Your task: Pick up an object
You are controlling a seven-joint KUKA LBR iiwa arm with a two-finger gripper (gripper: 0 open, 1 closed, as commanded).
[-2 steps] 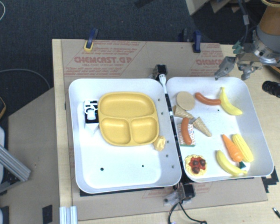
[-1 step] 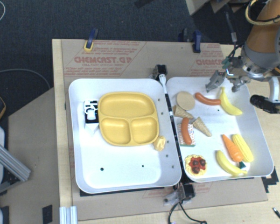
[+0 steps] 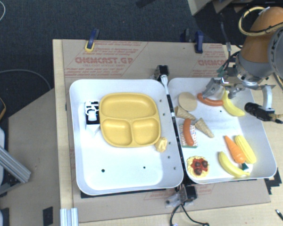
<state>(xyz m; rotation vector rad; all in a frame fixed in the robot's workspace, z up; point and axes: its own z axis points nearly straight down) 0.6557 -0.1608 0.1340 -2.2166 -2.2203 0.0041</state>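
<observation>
Here the arm [image 3: 262, 41] reaches down, its gripper [image 3: 221, 89] spread open over a red sausage [image 3: 210, 100].

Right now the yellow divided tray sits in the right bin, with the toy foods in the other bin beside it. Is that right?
Not quite. The camera view shows the yellow divided tray in the left bin, not the right one. The toy foods, such as the carrot and a banana, do lie in the other bin beside it.
</observation>
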